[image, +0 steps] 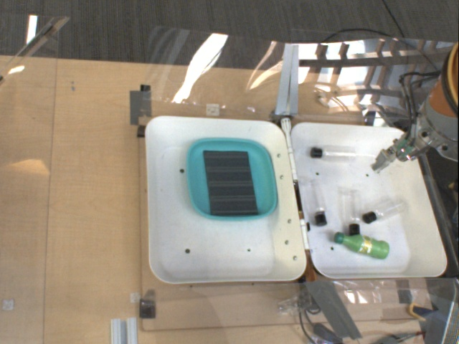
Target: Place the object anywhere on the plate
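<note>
1. Pincer [380,163] hovers over the right bin [423,264], near its upper right; I cannot tell its state.
2. Green bottle [362,245] lies on its side near that bin's front.
3. Teal plate [231,178] sits in the left bin [215,260].

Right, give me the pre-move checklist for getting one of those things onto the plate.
1. Plate in place: ok, the teal plate lies in the left bin, a dark ribbed mat covering its middle.
2. Objects to pick: ok, a green bottle lies on its side near the right bin's front edge, with clear black-capped vials scattered beside it.
3. Claw position: ok, over the right bin's far right part, apart from every object.
4. Claw holding something: not ok, nothing shows at its tip.
5. Claw opening: cannot tell, too small and blurred.
6. Path to the plate: ok, just the divider between the bins to cross.
</note>
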